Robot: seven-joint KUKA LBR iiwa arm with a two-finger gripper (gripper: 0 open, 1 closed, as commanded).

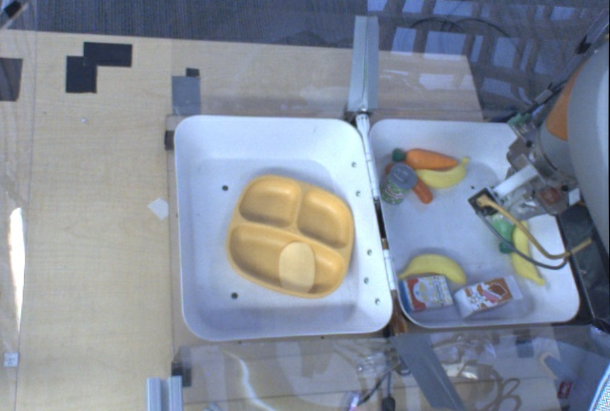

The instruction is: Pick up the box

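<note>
Arm reaches in from the right, over the right bin (450, 230). Hand (526, 195) sits above the bin's right side; cannot tell whether it is apart or together. Box (426, 292), red and white, lies at the bin's near edge, touching a banana (434, 265) just behind it. Second box (486, 297), white with red print, lies tilted just beside the first, on its right. Both are apart from the hand. Far end of bin: carrot (431, 157), second banana (443, 175), small can (398, 182). Green item (502, 228) and third banana (526, 261) close under the hand. Left bin (195, 237): yellow divided tray (272, 199), pale oval piece (296, 264) in its near compartment
</note>
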